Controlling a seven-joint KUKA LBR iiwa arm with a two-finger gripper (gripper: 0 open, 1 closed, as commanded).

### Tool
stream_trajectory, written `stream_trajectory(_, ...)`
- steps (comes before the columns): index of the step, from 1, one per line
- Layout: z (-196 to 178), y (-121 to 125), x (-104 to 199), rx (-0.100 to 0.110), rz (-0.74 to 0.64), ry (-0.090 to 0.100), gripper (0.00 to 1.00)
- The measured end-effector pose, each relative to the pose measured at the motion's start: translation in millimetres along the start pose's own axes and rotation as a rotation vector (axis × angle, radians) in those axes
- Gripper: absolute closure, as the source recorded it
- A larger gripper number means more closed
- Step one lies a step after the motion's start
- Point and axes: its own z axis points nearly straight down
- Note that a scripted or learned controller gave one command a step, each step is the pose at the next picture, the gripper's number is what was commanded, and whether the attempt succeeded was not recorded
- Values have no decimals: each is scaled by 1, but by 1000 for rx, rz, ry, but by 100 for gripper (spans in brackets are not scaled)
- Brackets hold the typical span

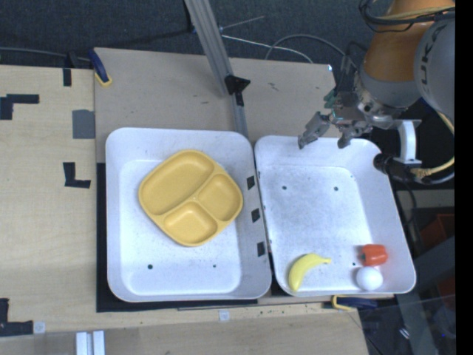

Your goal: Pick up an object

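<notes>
Near its bin's front edge, banana (306, 268) lies well apart from end effector (326, 138).

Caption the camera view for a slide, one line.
Open claw hovers over the right bin's far edge; banana, orange object and white ball lie at its near edge.

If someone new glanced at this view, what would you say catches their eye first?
Probably the yellow divided plate, lying slantwise in the middle of the left bin. Next, the grey arm with its orange band, whose open gripper hangs over the far rim of the right bin, holding nothing. Last, the cluster along that bin's near edge: a banana, an orange object and a white ball.
</notes>
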Motion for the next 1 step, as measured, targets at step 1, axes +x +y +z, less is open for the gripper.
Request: stream_trajectory(1, 0, 0, 0, 0, 0, 0, 0)
